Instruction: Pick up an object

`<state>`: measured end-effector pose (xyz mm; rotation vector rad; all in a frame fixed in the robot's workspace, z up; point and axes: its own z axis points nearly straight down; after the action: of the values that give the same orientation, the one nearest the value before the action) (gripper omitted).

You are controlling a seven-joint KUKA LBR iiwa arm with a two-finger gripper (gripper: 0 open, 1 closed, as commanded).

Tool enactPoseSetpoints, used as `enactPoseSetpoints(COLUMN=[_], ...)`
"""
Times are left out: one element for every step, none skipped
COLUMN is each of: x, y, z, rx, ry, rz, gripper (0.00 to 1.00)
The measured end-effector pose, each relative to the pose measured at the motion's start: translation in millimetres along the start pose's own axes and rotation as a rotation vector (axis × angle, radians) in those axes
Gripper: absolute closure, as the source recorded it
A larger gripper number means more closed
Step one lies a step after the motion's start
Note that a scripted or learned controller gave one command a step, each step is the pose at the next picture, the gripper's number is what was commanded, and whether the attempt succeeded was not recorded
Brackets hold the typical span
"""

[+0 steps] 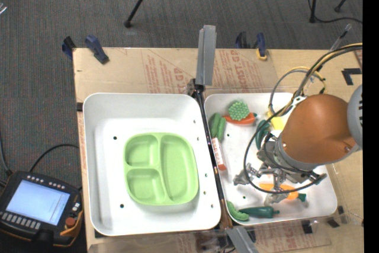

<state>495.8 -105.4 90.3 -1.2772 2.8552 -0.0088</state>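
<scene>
Cardboard under bins shows unreadable red lettering.

Red printed lettering is showing on the cardboard sheet under the bins, upside down to the camera; it's appearing several times along the sheet's far strip, left and right of the grey post, but it's too small and inverted to be reading reliably. A small red-and-white label strip is lying by the divider, its print illegible. The pendant screen is glowing, text unreadable.
</scene>
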Motion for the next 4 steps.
enactPoseSetpoints(x=[-60,-86,-51,-116], y=[-108,-124,-107,-97], z=[5,4,4,3], rx=[-0.012,-0.011,-0.012,-0.007], ry=[0.005,0.006,0.007,0.008], rz=[0.021,0.134,0.101,0.237], gripper=[0.0,0.0,0.0,0.0])
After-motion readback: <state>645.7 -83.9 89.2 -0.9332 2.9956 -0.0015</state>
